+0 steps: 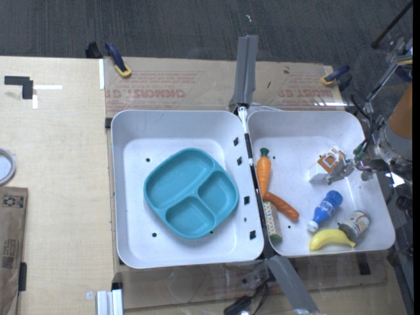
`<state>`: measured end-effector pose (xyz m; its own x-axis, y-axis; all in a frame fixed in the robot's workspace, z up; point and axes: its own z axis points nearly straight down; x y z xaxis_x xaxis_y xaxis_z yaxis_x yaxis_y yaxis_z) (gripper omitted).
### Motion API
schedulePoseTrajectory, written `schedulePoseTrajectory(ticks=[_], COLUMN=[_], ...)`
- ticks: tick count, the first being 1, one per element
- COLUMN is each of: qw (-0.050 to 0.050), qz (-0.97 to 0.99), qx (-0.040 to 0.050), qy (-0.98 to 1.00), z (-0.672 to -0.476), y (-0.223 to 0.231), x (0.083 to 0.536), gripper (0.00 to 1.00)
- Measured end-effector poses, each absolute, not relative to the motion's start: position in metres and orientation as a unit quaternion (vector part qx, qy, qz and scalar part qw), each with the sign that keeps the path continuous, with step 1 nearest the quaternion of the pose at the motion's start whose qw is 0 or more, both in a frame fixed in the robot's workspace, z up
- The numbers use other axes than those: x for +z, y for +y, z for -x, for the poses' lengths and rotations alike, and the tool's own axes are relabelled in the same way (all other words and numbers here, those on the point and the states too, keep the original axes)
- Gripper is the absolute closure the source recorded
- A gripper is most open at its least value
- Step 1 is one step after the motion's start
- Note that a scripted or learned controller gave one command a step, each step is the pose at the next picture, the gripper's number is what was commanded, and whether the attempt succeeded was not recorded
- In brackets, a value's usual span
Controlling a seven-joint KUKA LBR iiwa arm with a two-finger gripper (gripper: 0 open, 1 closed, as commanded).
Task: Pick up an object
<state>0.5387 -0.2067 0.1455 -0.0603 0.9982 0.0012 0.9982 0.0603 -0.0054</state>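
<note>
The right bin point(308, 120) holds several objects. An orange carrot point(263, 170) lies along its left wall, and a second carrot point(283, 205) slants away below it. A speckled bar point(272, 222) lies by the wall under them. A blue bottle with a white cap point(326, 209), a yellow banana point(331, 240) and a small can point(356, 224) sit at the front right. A small orange and white object point(329, 159) rests at the right middle. My gripper point(344, 170) reaches in from the right, low over the bin floor, just beside and below that small object.
The left bin point(131, 136) carries a blue divided plate point(191, 192). A grey post point(246, 71) stands behind the seam between the bins. Clamps point(118, 61) sit on the cardboard behind, and a roll of tape point(5, 168) lies at the far left.
</note>
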Motion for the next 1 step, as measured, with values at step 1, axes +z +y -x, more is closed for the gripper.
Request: schedulePoseTrajectory(ticks=[1], qw=[0.001], qz=[0.676], qx=[0.0011], qy=[-0.737], z=[-0.54], y=[-0.1669], x=[0.0892], gripper=[0.0])
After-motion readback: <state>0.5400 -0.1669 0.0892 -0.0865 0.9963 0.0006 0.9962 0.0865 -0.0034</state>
